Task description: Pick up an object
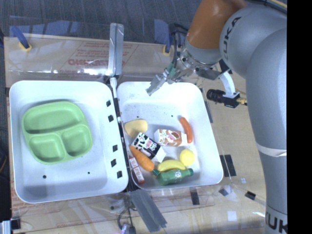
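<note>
Gripper hanging over right bin, nothing held
You are seeing the gripper (157,84) idling above the right bin (207,130); finger spacing cannot be told

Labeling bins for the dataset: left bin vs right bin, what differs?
The left bin holds one green divided tray; the right bin holds a heap of small toy foods. The gripper hangs over the right bin's far edge, not the left bin. Both are shallow and white.
</note>
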Robot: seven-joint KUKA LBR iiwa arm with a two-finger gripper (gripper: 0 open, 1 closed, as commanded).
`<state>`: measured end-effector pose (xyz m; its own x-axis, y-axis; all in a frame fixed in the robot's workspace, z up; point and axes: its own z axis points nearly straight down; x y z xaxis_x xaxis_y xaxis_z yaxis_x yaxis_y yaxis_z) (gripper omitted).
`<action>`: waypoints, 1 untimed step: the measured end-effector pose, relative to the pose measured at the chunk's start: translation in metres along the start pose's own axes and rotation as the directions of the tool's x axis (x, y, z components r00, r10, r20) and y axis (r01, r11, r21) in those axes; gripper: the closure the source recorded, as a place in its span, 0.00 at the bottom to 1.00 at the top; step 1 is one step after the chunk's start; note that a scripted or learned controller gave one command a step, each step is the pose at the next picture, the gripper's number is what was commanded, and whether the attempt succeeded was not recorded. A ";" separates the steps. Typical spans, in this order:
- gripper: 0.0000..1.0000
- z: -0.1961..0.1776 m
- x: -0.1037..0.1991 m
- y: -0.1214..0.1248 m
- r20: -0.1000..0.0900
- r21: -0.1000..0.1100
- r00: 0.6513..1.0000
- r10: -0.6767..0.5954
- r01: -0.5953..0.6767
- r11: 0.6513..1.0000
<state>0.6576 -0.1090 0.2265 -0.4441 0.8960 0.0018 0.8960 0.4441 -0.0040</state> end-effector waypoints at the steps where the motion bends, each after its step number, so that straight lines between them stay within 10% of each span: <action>1: 0.00 0.132 -0.020 -0.087 -0.003 0.002 0.999 0.042 -0.042 0.999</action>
<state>0.5881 -0.1653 0.0950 -0.4064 0.9137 0.0045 0.9137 0.4064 -0.0063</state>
